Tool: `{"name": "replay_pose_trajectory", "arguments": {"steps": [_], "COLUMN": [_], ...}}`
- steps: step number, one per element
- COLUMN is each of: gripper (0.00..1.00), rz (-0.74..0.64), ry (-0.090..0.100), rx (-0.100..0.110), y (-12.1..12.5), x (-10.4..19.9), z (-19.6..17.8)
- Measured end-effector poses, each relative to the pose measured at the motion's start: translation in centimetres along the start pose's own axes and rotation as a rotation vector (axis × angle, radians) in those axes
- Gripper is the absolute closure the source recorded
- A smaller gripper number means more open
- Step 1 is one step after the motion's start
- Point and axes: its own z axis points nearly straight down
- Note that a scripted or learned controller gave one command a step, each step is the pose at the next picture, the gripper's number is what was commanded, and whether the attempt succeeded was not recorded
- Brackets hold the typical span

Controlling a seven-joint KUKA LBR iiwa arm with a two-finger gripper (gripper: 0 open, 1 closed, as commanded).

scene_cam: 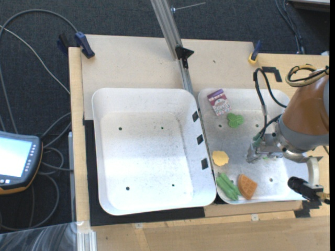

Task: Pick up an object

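My gripper point(255, 154) reaches down into the right bin point(272, 190) from the right, below the orange band of the arm. It hovers over bare bin floor, right of a yellow piece point(220, 158). A small green object point(235, 121) lies above and left of it. Near the bin's front edge sit an orange wedge point(247, 186) and a long green piece point(227, 185). A pink and white packet point(218, 102) lies at the bin's back left. Nothing shows between the gripper's tips.
The left bin point(104, 140) stands beside the right one, joined along a rim with black clips. A metal pole point(166, 22) slants up from the bench's back. Black cables point(264, 88) loop near the arm. A teach pendant point(15, 161) lies at far left.
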Motion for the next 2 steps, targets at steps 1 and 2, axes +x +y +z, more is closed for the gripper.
{"name": "replay_pose_trajectory", "arguments": {"steps": [1,2], "gripper": [1.00,1.00], "rz": [-0.001,-0.001], "ry": [-0.003,-0.003], "rx": [-0.004,-0.003], "y": [0.3,0.4], "x": [-0.7,-0.7], "z": [-4.6,-7.0]}}
